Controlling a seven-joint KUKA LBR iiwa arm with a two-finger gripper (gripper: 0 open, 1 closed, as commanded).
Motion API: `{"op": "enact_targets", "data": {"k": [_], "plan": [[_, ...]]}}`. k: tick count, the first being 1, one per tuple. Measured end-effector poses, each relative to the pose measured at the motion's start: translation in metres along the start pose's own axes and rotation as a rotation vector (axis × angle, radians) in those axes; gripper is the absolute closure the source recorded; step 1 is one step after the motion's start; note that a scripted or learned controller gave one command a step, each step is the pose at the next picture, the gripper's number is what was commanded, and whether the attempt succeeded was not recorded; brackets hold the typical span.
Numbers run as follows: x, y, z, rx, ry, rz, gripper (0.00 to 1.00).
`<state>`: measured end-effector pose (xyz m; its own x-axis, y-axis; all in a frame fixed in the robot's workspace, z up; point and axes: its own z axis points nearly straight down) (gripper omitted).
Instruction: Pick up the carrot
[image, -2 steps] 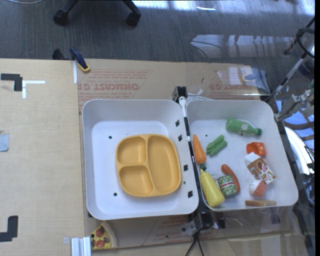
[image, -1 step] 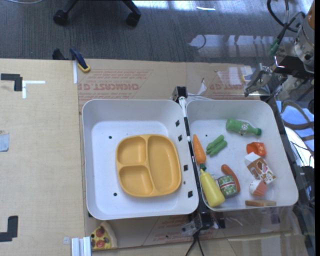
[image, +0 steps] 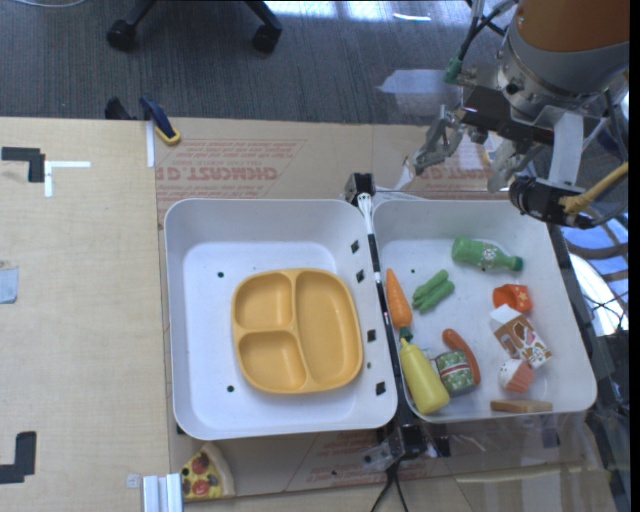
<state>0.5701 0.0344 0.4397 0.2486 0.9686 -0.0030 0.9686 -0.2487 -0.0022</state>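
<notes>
**Carrot not picked, arm parked above far edge of right bin**

Bench is light wood with a cardboard sheet (image: 250, 165) under two white bins; grey carpet and chair legs behind it.

Left bin (image: 190, 330): yellow divided plate (image: 297, 330) roughly centred, nothing on it. Probably a drop-off spot, though this task only asks for a pick.

Right bin (image: 560, 300): toy food, loosely scattered.
- carrot (image: 397, 298) lies along the left wall, near the divider between the bins, tip pointing to the far edge. Nothing on top of it, nothing touching that I can make out.
- yellow bottle (image: 422, 377) just beyond its thick end, toward the near-left corner, pressed against a small can (image: 457, 372) and a sausage (image: 461, 350).
- green pea pods (image: 432, 291) beside the carrot toward the centre, green bottle (image: 486, 255) near the far edge.
- red piece (image: 512, 297), carton (image: 520, 338) and a flat stick (image: 521, 406) along the right side.

Gripper (image: 437, 147) hangs above the far edge of the right bin, well apart from the carrot. Fingers hold nothing; whether they are spread or closed I can't tell, the tips blur into cables and the cardboard.

Judgement: wall-side position leaves little room for a finger on that side.

Upper arm is cut off at the top edge.
</notes>
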Motion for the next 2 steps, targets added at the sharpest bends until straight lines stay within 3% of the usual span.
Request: {"op": "enact_targets", "data": {"k": [1, 2], "plan": [[0.042, 0.021, -0.036, -0.001, 0.0, 0.164, 0.0], [0.105, 0.032, 0.0, 0.002, -0.001, 0.555, 0.0]]}}
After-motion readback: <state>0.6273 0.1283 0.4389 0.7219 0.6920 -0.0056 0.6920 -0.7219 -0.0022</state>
